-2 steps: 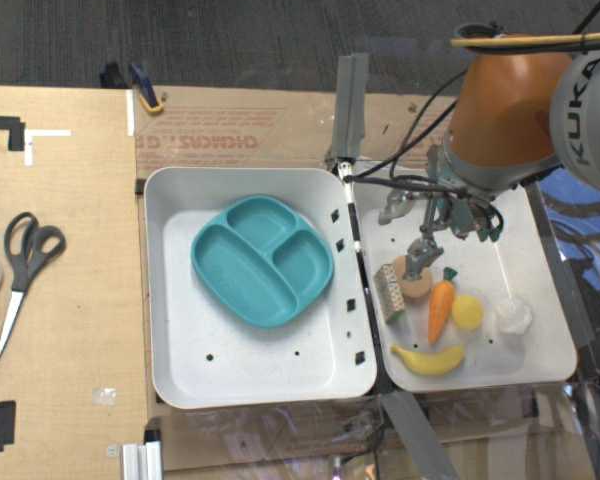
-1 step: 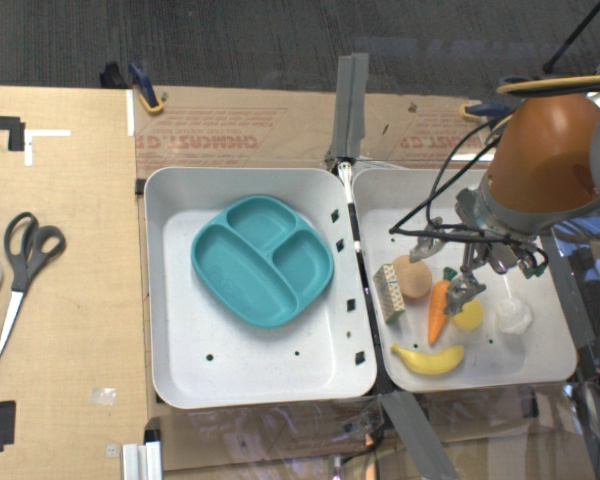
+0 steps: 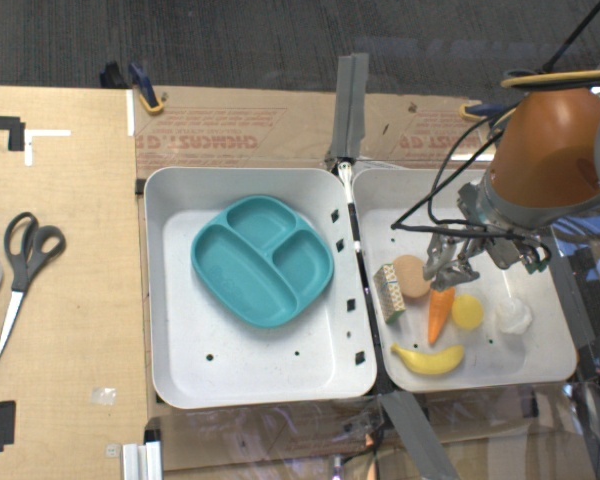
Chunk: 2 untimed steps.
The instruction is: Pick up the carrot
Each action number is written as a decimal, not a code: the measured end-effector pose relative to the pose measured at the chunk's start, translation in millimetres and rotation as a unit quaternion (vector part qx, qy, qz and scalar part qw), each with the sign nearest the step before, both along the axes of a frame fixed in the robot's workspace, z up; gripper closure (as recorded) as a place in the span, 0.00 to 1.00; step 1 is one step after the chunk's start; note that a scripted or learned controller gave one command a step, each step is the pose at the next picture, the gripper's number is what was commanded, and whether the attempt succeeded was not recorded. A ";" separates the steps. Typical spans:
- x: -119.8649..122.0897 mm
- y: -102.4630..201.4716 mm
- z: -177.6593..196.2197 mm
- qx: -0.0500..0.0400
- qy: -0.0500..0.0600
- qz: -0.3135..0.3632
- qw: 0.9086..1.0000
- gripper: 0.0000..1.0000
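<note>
Tapering smooth orange carrot [image 3: 439, 314] beneath metal gripper [image 3: 450, 273]

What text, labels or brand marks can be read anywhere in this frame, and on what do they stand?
Red printing on the cardboard sheet behind the left bin: appears mirrored or upside down, too blurred to read.
Similar red printing on the cardboard behind the right bin: also unreadable.
Patterned small packet beside the carrot: too small to read.

Carrot [image 3: 439, 314]: orange, tapered, lying near-upright in view, thick end at 12 o'clock, tip toward 6; in right bin's middle, close around other items.
</note>
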<state>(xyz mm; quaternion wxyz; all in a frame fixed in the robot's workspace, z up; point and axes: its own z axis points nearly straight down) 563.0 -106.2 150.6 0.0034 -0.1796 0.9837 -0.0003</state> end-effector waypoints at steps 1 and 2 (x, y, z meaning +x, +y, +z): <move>-55.9 3.0 -58.8 0.000 0.003 0.192 0.981 1.00; -41.3 70.7 50.8 0.000 0.001 0.177 0.984 1.00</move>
